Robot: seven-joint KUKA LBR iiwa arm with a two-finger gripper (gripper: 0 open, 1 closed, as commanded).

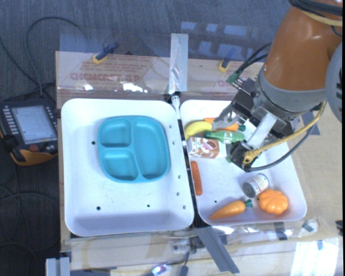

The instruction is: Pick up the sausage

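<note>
Grey carpet surrounds the table point(325, 177), and a handheld control pendant point(26, 128) lies on the floor to the left.

From the camera view, two white bins sit side by side on the table. The left bin point(75, 154) holds a blue divided plate point(132, 148). In the right bin point(218, 183), the sausage point(195, 178) lies lengthwise close along the left wall, near the middle of that wall and just below a red-and-white packet point(204, 148). A banana point(196, 128) lies above the packet, with a green item point(221, 135) beside it, perhaps a vegetable; its shape is hard to read. Toward the bin's near edge lie a carrot point(229, 209), a small orange pumpkin point(273, 202) and a tilted can point(256, 184).

The arm reaches in from the right, and the tool point(233, 122) hangs over the upper part of the right bin, near the banana and the green item and well apart from the sausage. Whether the tool is apart or together cannot be told from this angle.
</note>
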